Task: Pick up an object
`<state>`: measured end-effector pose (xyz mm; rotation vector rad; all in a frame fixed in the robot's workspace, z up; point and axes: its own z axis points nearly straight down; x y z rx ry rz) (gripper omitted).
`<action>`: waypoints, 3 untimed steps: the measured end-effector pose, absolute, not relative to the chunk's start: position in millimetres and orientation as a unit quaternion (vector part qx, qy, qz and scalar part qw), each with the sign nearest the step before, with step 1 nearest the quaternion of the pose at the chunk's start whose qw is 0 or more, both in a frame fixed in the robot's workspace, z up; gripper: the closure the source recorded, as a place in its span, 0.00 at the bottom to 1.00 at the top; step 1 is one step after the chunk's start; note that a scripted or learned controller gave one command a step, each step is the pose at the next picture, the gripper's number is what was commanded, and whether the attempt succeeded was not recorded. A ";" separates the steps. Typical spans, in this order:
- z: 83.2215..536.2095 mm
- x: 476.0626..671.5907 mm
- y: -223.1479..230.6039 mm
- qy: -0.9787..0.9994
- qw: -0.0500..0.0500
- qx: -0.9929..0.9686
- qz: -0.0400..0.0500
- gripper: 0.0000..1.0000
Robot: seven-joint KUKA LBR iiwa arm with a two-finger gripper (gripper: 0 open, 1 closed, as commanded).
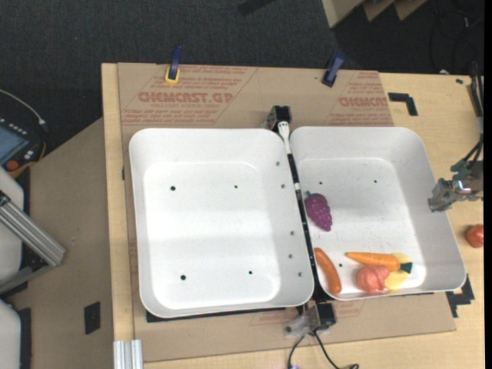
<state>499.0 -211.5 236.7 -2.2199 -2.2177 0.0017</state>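
Note:
The right bin (361, 148) holds several toys. A purple grape bunch (318, 211) lies by its left wall. At the front lie a red-orange chili-like piece (328, 270), an orange carrot (374, 259), a pink lump (371, 279) and a small yellow piece (395, 280). My gripper (449, 192) appears as a small grey metal part at the right bin's right rim, well to the right of all the toys and with nothing visibly in it.
The left bin (146, 206) stands beside the right one, with a black divider strip (296, 198) between them. A small red-orange object (475, 235) sits on the cardboard base outside the right bin. Clamps (174, 66) hold the back edge.

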 end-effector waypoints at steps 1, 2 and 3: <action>234.0 478.3 -201.5 -0.707 0.001 -0.708 0.000 1.00; 219.5 478.8 -224.8 -0.707 0.001 -0.708 0.001 1.00; 137.6 478.4 -223.1 -0.707 0.003 -0.707 0.001 1.00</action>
